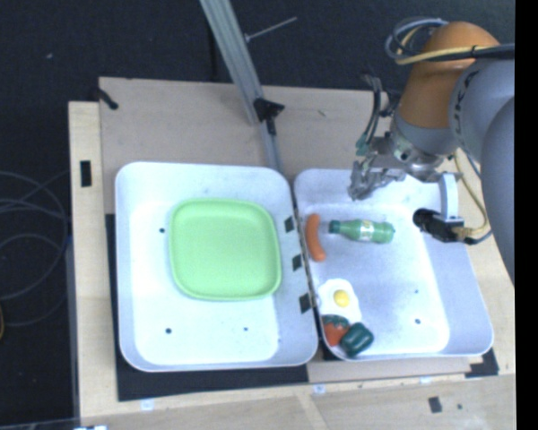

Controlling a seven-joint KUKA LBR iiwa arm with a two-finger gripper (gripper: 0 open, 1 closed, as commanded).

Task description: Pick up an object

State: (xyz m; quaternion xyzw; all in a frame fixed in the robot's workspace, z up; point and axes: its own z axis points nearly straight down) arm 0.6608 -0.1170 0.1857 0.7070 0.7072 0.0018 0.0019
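The pincer (366, 186) hangs over the far end of the right bin (448, 321). I cannot tell how it is set. Near it lies a little green bottle (362, 231) on its side. It looks light, hard and smooth, so it may roll. Best to grab it across its fat middle.

The two bins (143, 330) looked like smooth white plastic with a faint sheen; the green plate (224, 249) was matt plastic, the green bottle (363, 231) glossy, and the bench (161, 124) pale, matt wood
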